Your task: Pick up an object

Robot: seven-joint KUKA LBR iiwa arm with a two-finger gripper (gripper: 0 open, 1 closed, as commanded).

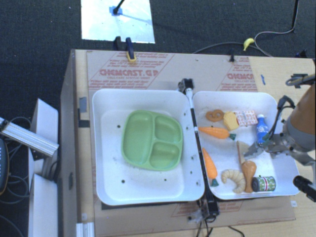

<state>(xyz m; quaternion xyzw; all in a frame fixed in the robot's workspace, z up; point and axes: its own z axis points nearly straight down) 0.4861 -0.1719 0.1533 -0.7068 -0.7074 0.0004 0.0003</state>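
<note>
Dark carpet surrounds the counter (pixel 148 70), whose brown top carries two shallow white bins side by side. From the camera view, we see the left bin (pixel 106 132) holding a green divided plate (pixel 151 139), and the right bin (pixel 269 100) holding the clutter we have to choose from.

We find the tool (pixel 253 153) low over the right bin, reaching in from the right on the grey arm (pixel 301 127). Its dark tips point left and slightly down, toward the middle of the bin. We cannot tell how far apart they stand, and we see nothing between them.

We judge the likeliest target to be the toy drumstick (pixel 248 173), which lies just below and a little left of the tool's tips. Its long axis runs nearly up and down in the view, thick end toward the tool and narrow end toward the near wall. A croissant (pixel 234 178) touches its left side and a small can (pixel 264 183) sits just beside its right, so there is little room on either flank.

Other things lie farther off. A blue bottle (pixel 261 126) stands just above the tool, close to the arm. One carrot (pixel 215 132) lies crosswise to the left, and another carrot (pixel 210 164) runs along the dividing wall. A pretzel (pixel 215 115), a yellow block (pixel 230 121) and a patterned packet (pixel 245 117) sit near the far wall.

We would expect a short drop downward and leftward, tips straddling the drumstick across its narrow width.
</note>
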